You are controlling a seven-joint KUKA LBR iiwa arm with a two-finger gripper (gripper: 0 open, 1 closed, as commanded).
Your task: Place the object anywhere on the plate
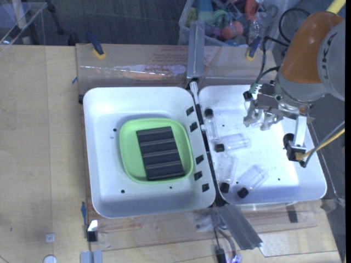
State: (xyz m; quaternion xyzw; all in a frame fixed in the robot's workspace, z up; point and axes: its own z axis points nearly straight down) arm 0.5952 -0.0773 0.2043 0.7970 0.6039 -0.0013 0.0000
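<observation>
Object: dark ribbed block [159, 153] lying on the green plate [128, 159] in the left bin [98, 147] | Hard to make out: clear vials [237, 142] — nearly transparent — in the right bin [307, 185] | Tool [259, 119]: over the right bin, fingers blurred, grip state can't be told.

Single fixed camera, mounted above the bench [33, 147] and looking down at a slant. Both white bins fall within the frame, the left bin [98, 147] and the right bin [307, 185]; the arm [312, 48] enters from the right.
</observation>
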